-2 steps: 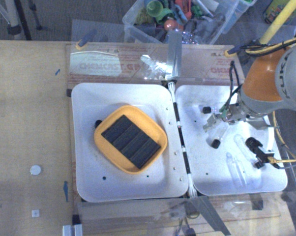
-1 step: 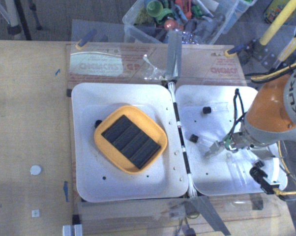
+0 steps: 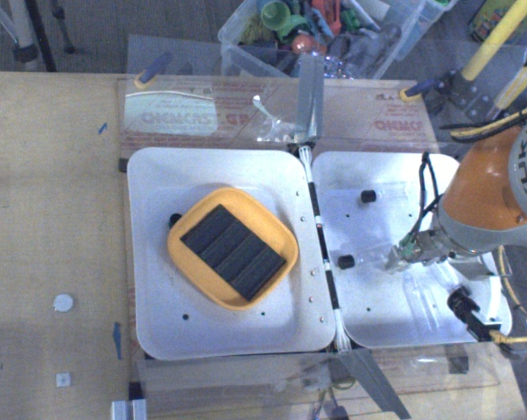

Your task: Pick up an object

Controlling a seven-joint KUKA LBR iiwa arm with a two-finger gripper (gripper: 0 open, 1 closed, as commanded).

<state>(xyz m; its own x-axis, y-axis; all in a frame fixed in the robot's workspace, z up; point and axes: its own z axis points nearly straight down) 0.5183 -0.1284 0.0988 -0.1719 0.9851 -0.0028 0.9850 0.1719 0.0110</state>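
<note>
The gripper (image 3: 402,254) hovers low in the right bin (image 3: 382,318); whether it grips anything I cannot tell. A yellow tray with black ridged insert (image 3: 233,248) lies in the left bin (image 3: 154,234). Both bins sit on a wooden bench (image 3: 45,199), with a clear tub of toys (image 3: 333,16) behind

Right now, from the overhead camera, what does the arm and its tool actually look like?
The arm is a rounded grey body with a broad orange band above the wrist. A black cable loops along its side toward the wrist. The tool at its end is a small, pale metallic piece with a greenish spot; finer detail is too blurred to tell.
</note>
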